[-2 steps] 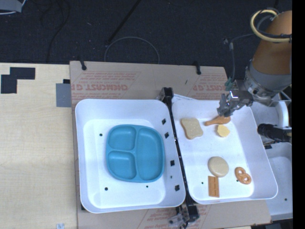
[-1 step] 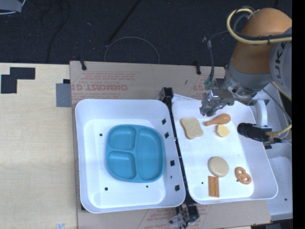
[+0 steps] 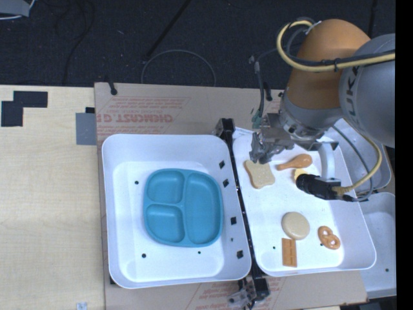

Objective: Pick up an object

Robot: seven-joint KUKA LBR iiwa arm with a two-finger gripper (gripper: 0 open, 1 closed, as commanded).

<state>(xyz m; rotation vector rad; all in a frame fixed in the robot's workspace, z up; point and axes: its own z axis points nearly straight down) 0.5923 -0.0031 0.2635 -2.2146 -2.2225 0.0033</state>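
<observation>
The claw [image 3: 261, 148] is hovering at the far left of the right bin [image 3: 361, 250], just beyond the toast slice [image 3: 259, 174]; I cannot tell its state. The toast is lying flat directly nearward of it, touching or just below

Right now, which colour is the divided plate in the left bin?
Light blue: the divided plate, seen in the camera view.
</observation>
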